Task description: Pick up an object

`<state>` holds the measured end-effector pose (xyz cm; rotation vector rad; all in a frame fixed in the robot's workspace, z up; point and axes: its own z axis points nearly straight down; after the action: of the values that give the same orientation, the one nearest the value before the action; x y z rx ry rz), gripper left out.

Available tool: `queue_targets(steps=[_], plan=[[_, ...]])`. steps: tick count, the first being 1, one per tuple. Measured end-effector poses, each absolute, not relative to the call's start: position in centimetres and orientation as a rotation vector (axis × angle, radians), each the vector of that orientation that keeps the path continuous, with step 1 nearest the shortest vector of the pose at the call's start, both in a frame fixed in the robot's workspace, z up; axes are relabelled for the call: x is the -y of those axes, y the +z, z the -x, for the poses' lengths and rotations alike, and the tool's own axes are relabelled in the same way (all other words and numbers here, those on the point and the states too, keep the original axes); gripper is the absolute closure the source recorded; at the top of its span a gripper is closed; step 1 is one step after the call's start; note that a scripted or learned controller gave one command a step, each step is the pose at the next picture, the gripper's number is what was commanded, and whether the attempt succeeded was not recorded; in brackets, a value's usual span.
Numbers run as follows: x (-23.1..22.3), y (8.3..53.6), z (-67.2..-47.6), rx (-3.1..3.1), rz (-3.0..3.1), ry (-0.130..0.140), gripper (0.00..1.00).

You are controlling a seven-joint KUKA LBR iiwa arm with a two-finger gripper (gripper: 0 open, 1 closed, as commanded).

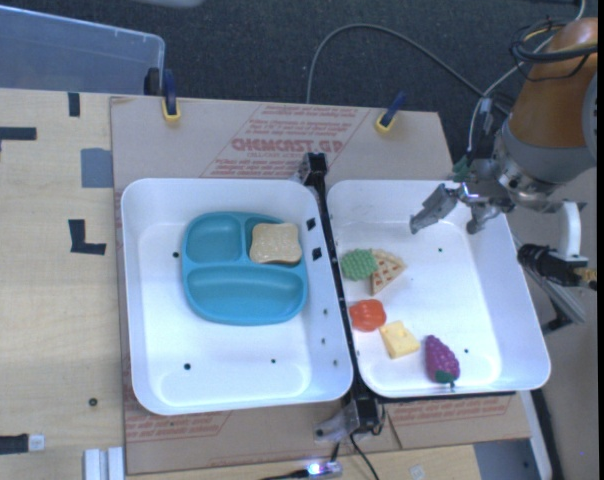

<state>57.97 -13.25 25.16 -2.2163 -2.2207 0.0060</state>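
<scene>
Purple grapes [441, 358] lie nearest, low in the right bin [502, 298], well below the claw [449, 215]. Beside them sit a yellow cheese block [399, 340] and a red tomato [368, 315], then a green leafy piece [358, 263] touching a waffle wedge [386, 269], all below-left of the claw. Its fingers are spread apart, holding nothing. Far left, a blue plate [244, 270] carries toast [276, 243].

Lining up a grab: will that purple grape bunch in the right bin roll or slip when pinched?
The grape bunch looks like a small moulded toy, so probably stiff and light. Its bumpy, rounded, elongated shape may slip from the gripper or roll sideways. It lies near the right bin front wall.
</scene>
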Motion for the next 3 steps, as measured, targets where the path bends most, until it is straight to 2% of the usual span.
queue_targets(steps=[1,2,3], plan=[[13.6,18.5,-58.1,2.216,2.214,0.012,0.0],[14.0,13.7,-57.8,2.217,2.215,0.011,0.0],[14.0,8.7,-57.9,2.22,2.218,0.001,0.0]])
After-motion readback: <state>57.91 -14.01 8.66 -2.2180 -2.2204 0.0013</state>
